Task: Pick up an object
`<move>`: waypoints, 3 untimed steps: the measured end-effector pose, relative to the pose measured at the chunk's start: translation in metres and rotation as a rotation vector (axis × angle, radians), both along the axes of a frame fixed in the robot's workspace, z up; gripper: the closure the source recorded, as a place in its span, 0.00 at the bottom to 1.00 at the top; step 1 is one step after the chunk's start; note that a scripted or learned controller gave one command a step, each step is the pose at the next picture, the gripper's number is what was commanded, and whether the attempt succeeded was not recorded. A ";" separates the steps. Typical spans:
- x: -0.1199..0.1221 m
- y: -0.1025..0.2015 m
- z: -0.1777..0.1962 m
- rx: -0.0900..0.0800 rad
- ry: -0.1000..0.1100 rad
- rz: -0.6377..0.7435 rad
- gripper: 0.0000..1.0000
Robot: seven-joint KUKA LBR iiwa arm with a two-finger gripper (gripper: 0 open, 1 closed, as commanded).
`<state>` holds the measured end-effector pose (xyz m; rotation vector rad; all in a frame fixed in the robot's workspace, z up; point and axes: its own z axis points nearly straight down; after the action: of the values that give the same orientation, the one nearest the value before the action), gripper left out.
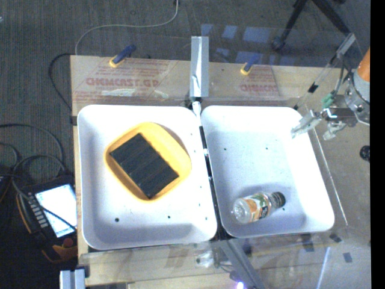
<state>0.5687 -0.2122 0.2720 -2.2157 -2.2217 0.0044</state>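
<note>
A clear plastic bottle (258,206) with an orange label lies on its side near the front of the right bin (258,143). A yellow dish (174,146) holding a black ribbed pad (144,165) sits in the middle of the left bin (96,209). My gripper (315,127) hovers over the far right corner of the right bin, well behind the bottle and apart from it. Its two fingers stand spread, open, with nothing between them.
A metal divider post (198,65) stands behind the seam between the bins. Two yellow-and-blue clamps (120,56) sit on the wooden bench behind them. A tablet (54,206) and cables lie on the floor to the left.
</note>
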 end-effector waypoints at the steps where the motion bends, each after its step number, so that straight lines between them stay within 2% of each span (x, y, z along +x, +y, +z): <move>1: -0.016 0.073 -0.168 0.002 0.001 0.053 0.00; 2: -0.016 0.073 -0.162 0.003 0.005 0.053 1.00; 3: -0.016 0.073 -0.162 0.003 0.005 0.053 0.00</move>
<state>0.5527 -0.1396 0.1100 -2.1524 -2.2752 0.0070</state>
